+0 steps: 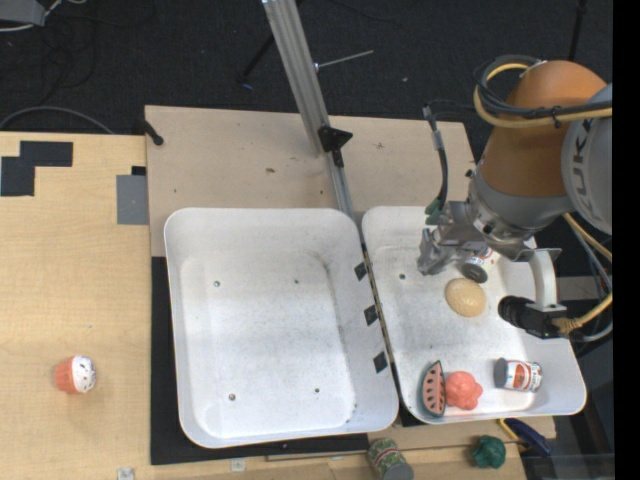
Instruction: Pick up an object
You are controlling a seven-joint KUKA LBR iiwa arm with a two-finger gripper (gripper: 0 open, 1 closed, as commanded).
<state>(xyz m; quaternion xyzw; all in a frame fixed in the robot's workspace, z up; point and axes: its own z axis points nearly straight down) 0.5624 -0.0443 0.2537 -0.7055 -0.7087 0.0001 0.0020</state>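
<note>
Tool (pixel 440 253): we cannot tell its state; it hangs over the right bin (pixel 400 308).
Risk: we may nudge the beige egg (pixel 465 297) just beside it, rolling it away.

Grey arm (pixel 590 173), orange band (pixel 550 88), black cables.

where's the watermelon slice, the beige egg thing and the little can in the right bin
watermelon slice (pixel 432 388), camera view, on its red flesh
beige egg-shaped object (pixel 465 297), camera view, on the middle of its rounded top
small can (pixel 517 375), camera view, on its red and white side
</note>
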